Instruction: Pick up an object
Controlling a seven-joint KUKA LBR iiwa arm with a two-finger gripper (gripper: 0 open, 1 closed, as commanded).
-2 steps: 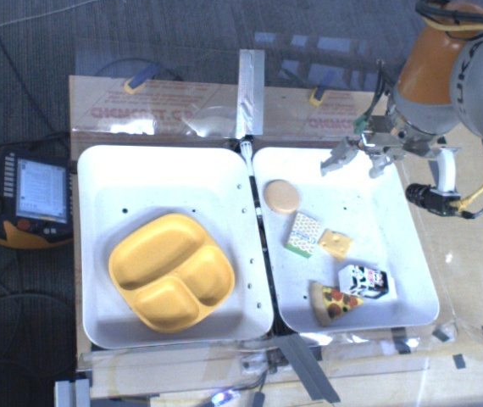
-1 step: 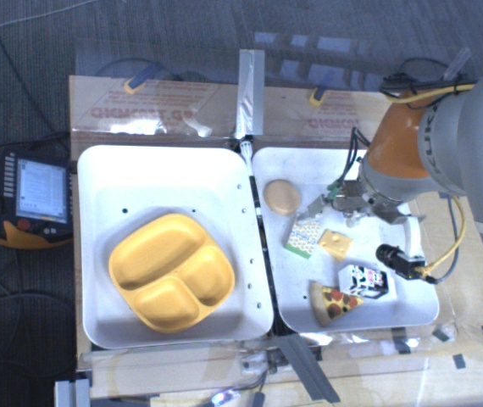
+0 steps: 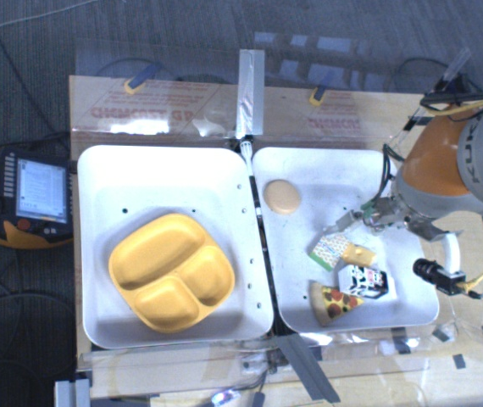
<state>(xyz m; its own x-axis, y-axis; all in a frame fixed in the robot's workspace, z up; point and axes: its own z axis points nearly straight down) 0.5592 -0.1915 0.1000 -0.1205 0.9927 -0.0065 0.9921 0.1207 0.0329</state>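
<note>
The right bin holds several small objects. A round tan bun lies near its left wall. Toward the middle are a green-and-white patterned packet and a yellow wedge touching it. Below them sit a black-and-white toy and a pizza slice. My gripper hangs low over the right bin, just above and to the right of the patterned packet, with nothing seen in its grasp. The grey arm with its orange band reaches in from the right.
The left bin carries a yellow divided plate. A metal divider stands between the bins at the back. A handheld pendant lies left of the bench. Cables and a black fitting hang by the right bin's right wall.
</note>
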